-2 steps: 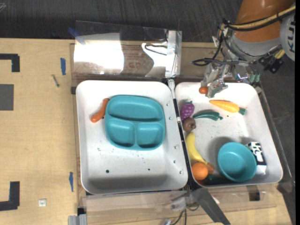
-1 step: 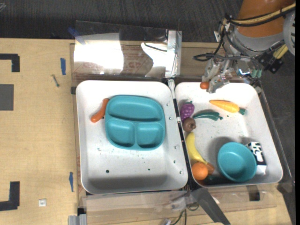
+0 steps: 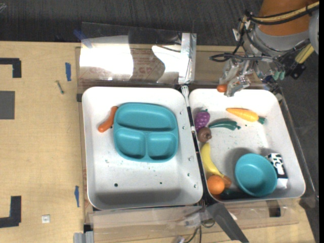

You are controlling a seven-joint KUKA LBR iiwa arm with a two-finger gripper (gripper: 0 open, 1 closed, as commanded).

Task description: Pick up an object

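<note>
Arm's tool poised over the far rim of the right bin, with nothing seen between its fingers.

Left to right: the left shallow white plastic bin (image 3: 96, 135) on the table holds a slim orange carrot-shaped toy (image 3: 107, 119) touching a teal three-compartment plastic tray (image 3: 146, 131). The right shallow white plastic bin (image 3: 291, 151) holds a purple grape-bunch toy (image 3: 202, 119), a yellow banana toy (image 3: 208, 158), a round orange fruit toy (image 3: 215, 185), a dark green pepper-like toy (image 3: 224, 124), an orange-yellow carrot toy with a green tip (image 3: 243, 114) and a teal plastic bowl (image 3: 255, 174). The metal two-finger tool (image 3: 236, 86) hangs at the far rim, beside a small orange piece (image 3: 221, 88); whether it is spread or closed I cannot tell. Likely risks: descending here could strike the rim, and the crowded near-left pieces could slip or be nudged aside.
</note>
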